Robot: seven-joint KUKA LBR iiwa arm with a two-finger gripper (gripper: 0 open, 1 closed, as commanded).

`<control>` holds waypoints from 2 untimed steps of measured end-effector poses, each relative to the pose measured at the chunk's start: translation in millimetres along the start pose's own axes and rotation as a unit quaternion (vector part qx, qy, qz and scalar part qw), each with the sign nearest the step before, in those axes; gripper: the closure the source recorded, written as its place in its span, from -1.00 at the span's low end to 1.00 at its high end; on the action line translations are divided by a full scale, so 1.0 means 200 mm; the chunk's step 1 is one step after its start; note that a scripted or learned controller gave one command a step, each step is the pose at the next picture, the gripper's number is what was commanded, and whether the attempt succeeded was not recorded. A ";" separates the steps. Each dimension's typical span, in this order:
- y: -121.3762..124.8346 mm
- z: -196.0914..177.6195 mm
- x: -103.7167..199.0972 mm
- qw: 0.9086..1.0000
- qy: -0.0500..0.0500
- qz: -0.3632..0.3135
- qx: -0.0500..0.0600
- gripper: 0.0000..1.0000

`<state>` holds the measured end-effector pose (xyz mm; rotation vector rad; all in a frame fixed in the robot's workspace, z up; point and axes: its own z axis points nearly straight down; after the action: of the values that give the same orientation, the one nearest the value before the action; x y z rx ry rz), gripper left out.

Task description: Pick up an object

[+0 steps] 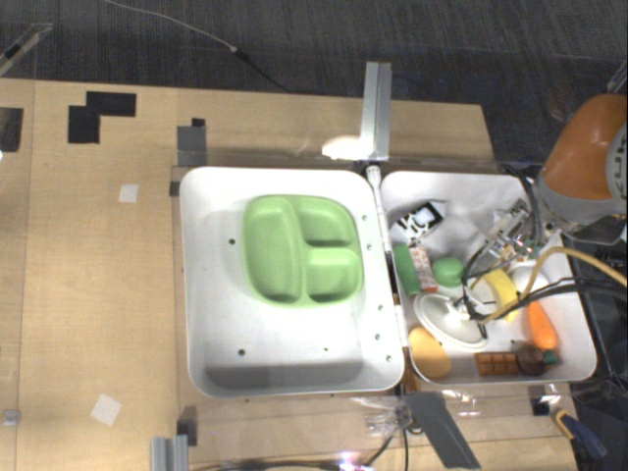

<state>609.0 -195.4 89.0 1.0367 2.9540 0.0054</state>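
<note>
The right bin [461, 186] holds several small objects. Among them are a green ball [448, 271], a white bowl [444, 320], a yellow piece [497, 286] and an orange carrot [542, 328]. A tan rounded object [429, 352], a brown chocolate bar [496, 363], a dark lump [533, 359], a black-and-white item [420, 221] and a green-and-red stick [405, 269] lie there too. My gripper [475, 302] reaches down from the right over the bowl and the yellow piece, with cables looping round it. Nothing is visibly held.
The left bin [211, 263] holds a green divided tray [299, 248]. A metal post [377, 111] stands behind the wall between the bins. The arm's orange band [584, 150] hangs over the right bin's far right corner. Bare wooden bench lies to the left.
</note>
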 end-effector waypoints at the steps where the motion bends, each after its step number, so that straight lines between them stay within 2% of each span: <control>1: -0.01 0.00 0.11 1.000 -0.001 0.009 0.001 -1.00; 2: -0.11 -0.01 0.15 0.999 -0.001 0.032 -0.001 -1.00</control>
<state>572.5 -194.2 89.7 1.1293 2.9166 0.0062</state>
